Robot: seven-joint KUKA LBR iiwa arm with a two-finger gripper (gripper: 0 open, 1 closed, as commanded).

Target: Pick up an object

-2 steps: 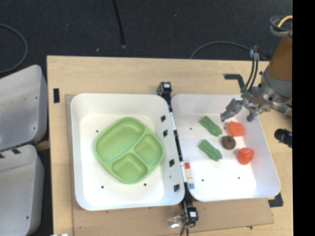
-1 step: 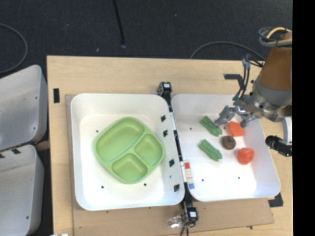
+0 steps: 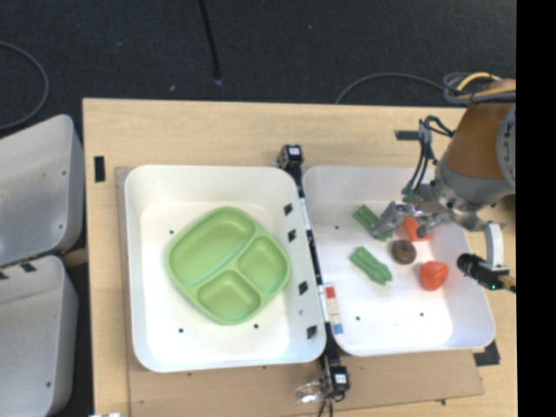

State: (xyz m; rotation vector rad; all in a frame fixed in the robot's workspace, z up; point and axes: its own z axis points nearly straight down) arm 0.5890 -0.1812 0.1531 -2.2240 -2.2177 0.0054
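Claw [image 3: 408,219] hanging low over the right bin [image 3: 347,333], near that bin's far right corner, at the end of the arm [image 3: 476,150] reaching in from the surface's right edge. Can't tell whether open or shut: too blurred where the grey metal parts bunch together. Sitting right at the claw, partly tucked under it, a small orange-red piece [image 3: 411,229]; can't tell whether gripped or just lying beneath.

Just left of the claw, touching its grey tip, a dark green piece [image 3: 365,216] lying at a slant. Just on the near side of the claw, a small brown round object [image 3: 402,251] resting on the bin floor. Right of that, toward the bin's right wall, a red-orange rounded object [image 3: 433,274], apart from the brown one. Left of the brown one, a lighter green elongated piece [image 3: 371,265] lying diagonally near the bin's middle.

Further out, the left bin [image 3: 139,337] holding a light green three-compartment plate [image 3: 228,264], lying flat and turned at an angle, roughly centred. Both bins sitting side by side on the tan surface [image 3: 191,129], meeting along a divider with black clips.
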